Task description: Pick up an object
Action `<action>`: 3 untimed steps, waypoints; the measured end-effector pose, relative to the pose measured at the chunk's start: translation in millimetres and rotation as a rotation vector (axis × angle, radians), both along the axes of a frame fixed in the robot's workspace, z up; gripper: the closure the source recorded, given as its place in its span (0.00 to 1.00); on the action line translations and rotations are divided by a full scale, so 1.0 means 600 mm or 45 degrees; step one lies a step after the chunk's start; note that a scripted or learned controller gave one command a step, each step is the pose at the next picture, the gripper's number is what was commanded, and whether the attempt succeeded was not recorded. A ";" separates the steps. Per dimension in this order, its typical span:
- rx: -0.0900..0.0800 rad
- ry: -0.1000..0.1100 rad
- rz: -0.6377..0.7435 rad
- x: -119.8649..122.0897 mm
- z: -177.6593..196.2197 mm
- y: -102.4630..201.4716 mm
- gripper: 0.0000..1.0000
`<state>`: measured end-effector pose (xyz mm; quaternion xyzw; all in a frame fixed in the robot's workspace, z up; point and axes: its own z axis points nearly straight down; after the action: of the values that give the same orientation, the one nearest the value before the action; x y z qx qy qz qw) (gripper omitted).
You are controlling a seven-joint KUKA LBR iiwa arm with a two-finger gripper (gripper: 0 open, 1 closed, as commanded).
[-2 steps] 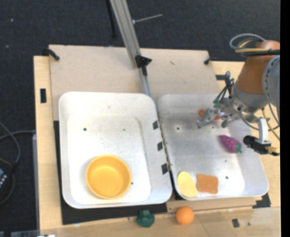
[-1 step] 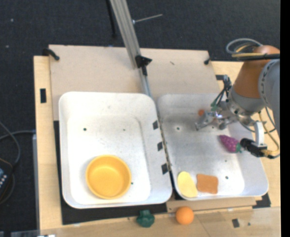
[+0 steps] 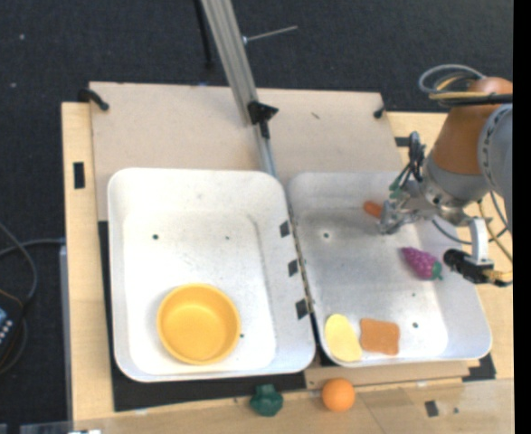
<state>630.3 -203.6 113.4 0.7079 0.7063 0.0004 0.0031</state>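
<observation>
A: Gripper (image 3: pixel 392 219) sits low in the right bin (image 3: pixel 355 269), near its far edge. I cannot tell the state of the gripper from this angle. Nearest candidate is a small orange piece (image 3: pixel 372 209), just beside the gripper on its left, apart from the bin wall.

B: Risk?

A: My judgement: the piece is small and low, so the gripper could close beside it or nudge it along the smooth white floor. Cables near the wrist could also snag.

B: Other items?

A: Purple knobbly cluster (image 3: pixel 421 261), grape-like, toward the right edge. Pale yellow rounded piece (image 3: pixel 341 336) and flat orange block (image 3: pixel 379 336), just beside each other at the near edge. Left bin (image 3: pixel 202 215) holds a glossy yellow bowl (image 3: pixel 198 323), near corner. On the worktop (image 3: pixel 383 394), an orange ball (image 3: pixel 337 394) and a green lump (image 3: pixel 266 400).
</observation>
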 end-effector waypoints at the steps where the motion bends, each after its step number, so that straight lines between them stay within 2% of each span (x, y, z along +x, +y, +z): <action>1: 0.001 -0.004 -0.001 -0.005 0.107 -0.005 1.00; 2: 0.003 0.003 0.004 -0.004 0.161 -0.008 1.00; 3: 0.005 0.004 0.006 -0.018 0.164 0.087 1.00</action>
<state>619.3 -151.2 211.8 0.7064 0.7079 0.0004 0.0006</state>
